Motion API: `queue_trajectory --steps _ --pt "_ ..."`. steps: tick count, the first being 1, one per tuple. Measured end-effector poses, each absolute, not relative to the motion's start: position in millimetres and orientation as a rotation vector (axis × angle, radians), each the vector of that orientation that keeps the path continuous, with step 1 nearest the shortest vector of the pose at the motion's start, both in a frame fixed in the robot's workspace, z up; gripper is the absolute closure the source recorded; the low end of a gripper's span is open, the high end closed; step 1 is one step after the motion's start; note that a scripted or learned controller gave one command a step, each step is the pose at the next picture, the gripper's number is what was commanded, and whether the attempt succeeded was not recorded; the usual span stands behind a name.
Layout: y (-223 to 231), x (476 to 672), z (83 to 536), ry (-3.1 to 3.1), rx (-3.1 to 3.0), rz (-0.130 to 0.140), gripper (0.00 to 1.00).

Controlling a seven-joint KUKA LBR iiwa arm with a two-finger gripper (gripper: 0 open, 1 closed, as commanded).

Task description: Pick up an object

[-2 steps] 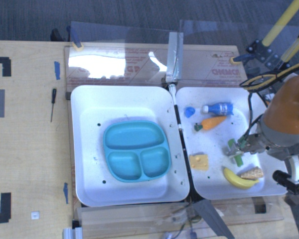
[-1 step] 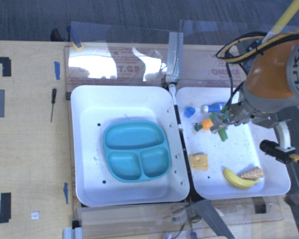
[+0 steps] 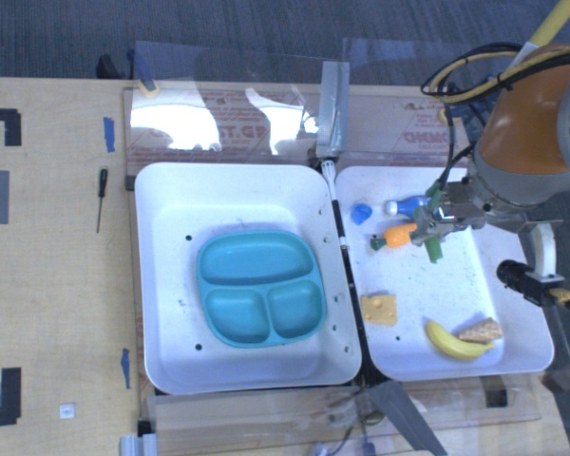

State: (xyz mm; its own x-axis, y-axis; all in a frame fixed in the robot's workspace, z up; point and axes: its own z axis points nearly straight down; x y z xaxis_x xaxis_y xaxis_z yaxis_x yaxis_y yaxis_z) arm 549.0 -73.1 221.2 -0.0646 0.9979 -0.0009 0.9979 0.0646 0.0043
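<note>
My gripper [image 3: 429, 224] hangs low over the upper part of the right bin [image 3: 513, 359], below the orange-banded wrist [image 3: 527, 126]. Right beside it on the left lies an orange carrot-like toy [image 3: 395, 237] with a green end. A small green piece [image 3: 434, 249] shows just under the gripper; whether it is touched or held is unclear. A blue and white bottle-like item [image 3: 407, 204] lies just above the carrot, with a blue cap-shaped piece [image 3: 361, 214] to its left.
A yellow banana [image 3: 451, 342] and a tan wedge [image 3: 482, 330] lie at the right bin's front. A yellow-tan chunk [image 3: 379, 308] sits near the divider. The left bin [image 3: 161, 198] holds a teal three-section plate [image 3: 259, 286]. Cables [image 3: 475, 69] loop above the arm.
</note>
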Motion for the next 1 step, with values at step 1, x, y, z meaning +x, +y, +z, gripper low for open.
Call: queue_trajectory --steps 1 --pt "-78.1 559.9 213.9 2.394 2.030 0.000 1.00"
